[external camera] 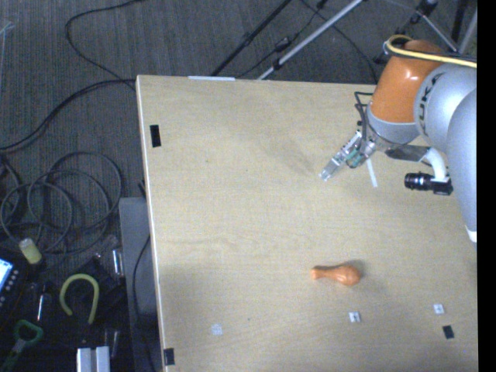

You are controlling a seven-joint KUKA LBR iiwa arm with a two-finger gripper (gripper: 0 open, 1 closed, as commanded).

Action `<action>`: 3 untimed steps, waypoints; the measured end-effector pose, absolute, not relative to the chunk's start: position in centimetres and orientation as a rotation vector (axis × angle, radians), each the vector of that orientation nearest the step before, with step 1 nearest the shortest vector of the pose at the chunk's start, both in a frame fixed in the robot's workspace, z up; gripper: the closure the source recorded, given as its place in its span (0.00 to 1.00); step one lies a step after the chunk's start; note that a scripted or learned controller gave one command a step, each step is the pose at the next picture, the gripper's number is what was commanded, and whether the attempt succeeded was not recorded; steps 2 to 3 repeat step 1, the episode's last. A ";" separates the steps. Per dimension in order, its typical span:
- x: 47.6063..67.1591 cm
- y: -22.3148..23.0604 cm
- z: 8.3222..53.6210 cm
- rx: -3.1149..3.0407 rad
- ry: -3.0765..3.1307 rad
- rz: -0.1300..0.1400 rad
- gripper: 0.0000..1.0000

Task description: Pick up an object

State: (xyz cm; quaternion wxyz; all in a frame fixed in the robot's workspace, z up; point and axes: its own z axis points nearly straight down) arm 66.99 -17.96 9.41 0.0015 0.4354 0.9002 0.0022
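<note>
An orange, pear-shaped object (338, 274) lies on its side on the tan bench top (232, 223), toward the lower right. My gripper (349, 177) hangs over the upper right part of the bench, well behind the object and apart from it. Its two thin fingers are spread open, one pointing down-left (328, 171) and one pale one to the right (372, 176), with nothing between them. The grey arm with its orange band (403, 84) comes in from the right.
Small square markers (354, 316) dot the bench near its front right, and a black tab (155, 136) sits by the left edge. Beyond the bench's left edge are floor cables (62, 192) and tools. Stand legs (325, 22) cross the floor behind.
</note>
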 end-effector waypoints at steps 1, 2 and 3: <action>66.4 -14.0 17.4 1.512 2.752 0.002 1.00; 66.4 -14.0 17.4 1.512 2.752 0.002 1.00; 66.4 -14.0 17.4 1.512 2.752 0.002 1.00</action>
